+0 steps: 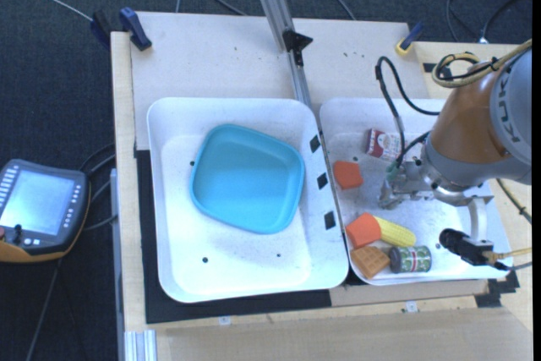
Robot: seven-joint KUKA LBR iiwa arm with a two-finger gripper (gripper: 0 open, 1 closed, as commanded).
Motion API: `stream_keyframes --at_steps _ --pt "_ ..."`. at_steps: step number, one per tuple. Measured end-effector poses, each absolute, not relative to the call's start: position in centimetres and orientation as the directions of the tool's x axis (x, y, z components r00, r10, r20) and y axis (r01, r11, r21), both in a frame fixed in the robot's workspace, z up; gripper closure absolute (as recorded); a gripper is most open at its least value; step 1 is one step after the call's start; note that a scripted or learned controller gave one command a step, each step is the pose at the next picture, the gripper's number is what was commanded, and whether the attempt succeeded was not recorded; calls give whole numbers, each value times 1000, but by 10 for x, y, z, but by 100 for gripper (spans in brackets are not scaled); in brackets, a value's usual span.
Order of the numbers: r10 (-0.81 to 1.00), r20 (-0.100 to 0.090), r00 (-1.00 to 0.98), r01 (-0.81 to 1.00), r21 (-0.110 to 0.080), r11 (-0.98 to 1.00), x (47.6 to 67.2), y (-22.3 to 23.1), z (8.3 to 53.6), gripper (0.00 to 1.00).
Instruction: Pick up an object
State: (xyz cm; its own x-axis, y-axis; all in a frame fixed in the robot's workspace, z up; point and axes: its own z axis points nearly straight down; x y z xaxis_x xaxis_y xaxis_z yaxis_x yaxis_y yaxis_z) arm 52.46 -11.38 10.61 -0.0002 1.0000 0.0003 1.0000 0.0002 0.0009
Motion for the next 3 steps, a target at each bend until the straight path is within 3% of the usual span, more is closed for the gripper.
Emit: stream_keyframes --at_steps 2,3 --pt "1000 0 -1 1000 5 1 509 -106 214 100" --pt "1000 0 0 1000 2 0 510 -106 229 100"
